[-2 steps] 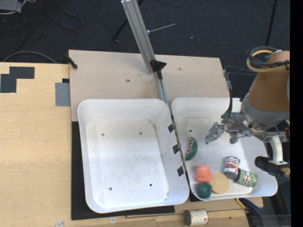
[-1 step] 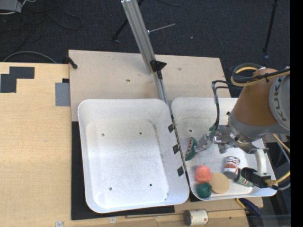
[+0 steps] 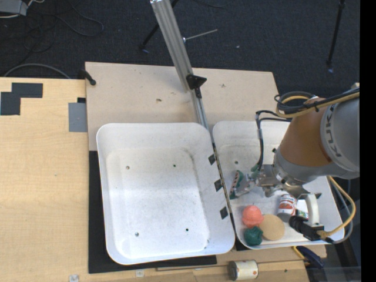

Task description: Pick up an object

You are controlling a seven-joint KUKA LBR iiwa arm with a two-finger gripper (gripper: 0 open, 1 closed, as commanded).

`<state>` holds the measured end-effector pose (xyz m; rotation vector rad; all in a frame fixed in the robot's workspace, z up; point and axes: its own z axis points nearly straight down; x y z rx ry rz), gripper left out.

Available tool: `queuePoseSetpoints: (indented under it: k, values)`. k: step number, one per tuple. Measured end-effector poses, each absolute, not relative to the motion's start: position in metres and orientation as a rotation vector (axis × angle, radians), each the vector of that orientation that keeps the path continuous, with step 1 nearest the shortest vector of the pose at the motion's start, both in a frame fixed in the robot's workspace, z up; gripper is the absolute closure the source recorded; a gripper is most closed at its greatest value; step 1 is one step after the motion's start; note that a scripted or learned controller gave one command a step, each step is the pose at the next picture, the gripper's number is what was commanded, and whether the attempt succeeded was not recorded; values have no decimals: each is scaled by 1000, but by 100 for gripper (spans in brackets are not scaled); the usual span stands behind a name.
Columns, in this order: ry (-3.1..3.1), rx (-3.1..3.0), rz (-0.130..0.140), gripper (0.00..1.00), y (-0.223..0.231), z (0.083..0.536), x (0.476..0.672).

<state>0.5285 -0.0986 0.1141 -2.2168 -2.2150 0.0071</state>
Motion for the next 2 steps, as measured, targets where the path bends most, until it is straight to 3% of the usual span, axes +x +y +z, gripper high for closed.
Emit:
queuePoseSetpoints:
  k: [1, 2]
  values:
    - [-2208, -2227, 5, 100, -101, 126, 529]
    - [-2223, -2222, -3, 100, -98, 186, 524]
